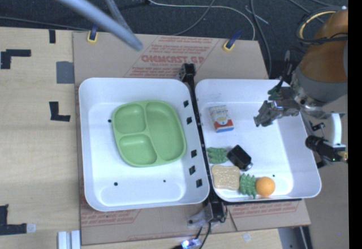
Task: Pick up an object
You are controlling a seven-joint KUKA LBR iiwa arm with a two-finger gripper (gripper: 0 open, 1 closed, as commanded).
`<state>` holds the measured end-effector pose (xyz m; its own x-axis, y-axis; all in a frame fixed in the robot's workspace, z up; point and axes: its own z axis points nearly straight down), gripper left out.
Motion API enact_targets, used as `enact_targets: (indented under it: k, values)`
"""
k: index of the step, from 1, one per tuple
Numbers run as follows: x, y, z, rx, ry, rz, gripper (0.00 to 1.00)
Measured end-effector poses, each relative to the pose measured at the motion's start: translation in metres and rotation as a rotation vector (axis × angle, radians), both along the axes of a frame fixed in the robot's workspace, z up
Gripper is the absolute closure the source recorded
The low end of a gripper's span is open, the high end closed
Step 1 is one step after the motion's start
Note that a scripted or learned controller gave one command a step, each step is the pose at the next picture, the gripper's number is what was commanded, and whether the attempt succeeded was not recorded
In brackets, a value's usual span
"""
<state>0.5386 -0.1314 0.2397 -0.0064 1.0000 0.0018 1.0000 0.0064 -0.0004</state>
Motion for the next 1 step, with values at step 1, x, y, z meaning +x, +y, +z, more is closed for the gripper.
enact_targets:
  k: [1]
  values:
    - [-0.0138,0.0586,-0.0102,0.0,0.003,0.0,1.0]
